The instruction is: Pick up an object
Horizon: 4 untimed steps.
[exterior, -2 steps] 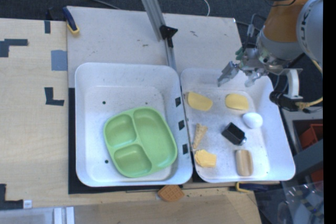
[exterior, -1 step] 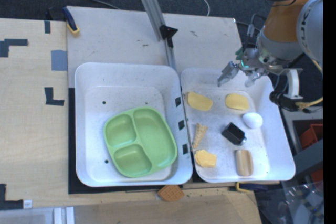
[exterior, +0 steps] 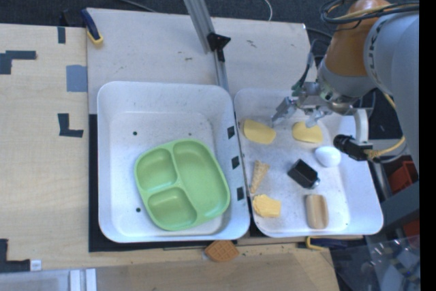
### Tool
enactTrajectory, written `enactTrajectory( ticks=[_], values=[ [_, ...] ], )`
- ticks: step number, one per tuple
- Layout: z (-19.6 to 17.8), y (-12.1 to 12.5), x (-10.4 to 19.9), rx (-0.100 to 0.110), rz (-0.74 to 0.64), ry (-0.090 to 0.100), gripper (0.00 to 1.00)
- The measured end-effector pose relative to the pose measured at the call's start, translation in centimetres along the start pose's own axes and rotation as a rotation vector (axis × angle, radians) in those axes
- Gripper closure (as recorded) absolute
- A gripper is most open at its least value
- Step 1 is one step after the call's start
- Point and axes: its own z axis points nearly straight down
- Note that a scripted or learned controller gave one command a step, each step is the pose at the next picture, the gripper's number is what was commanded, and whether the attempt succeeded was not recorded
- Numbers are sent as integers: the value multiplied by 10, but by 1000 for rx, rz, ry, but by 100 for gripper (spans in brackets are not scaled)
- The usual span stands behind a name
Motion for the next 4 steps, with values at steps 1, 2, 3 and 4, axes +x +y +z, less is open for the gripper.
enactTrajectory(
  ticks=[1, 2, 3, 4],
  values=[
    [47, -3, -7, -1, 1, -1, 0],
    [67, -4, -6, -4, -1, 0, 0],
    [56, -4, -5, -5, -1, -1, 100],
    [0, 6, -7, -12, 0, -1, 100]
  ],
)
